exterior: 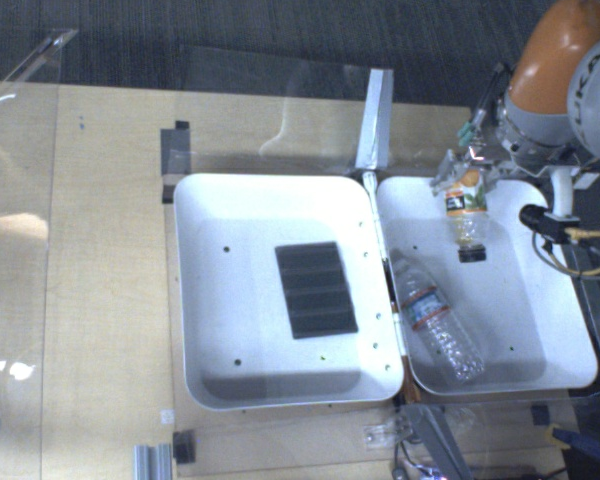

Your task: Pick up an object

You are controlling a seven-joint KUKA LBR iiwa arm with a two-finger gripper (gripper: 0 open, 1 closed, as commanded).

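My gripper [467,176] hangs over the far part of the right bin [555,313], reaching in from the right. Its fingers are shut on a small clear bottle [468,220] with an orange and white label. The bottle hangs from the fingers with its black cap pointing toward the near side. A larger clear plastic water bottle [437,320] with a blue and red label lies on its side along the right bin's left wall. A black ribbed rectangular block [316,289] lies flat in the middle of the left bin [215,268].
The grey arm with its orange band [558,53] fills the upper right. A black cable [555,230] loops over the right bin's right rim. A grey upright post [374,120] stands behind the seam between the bins. A clear panel covers the bench at left.
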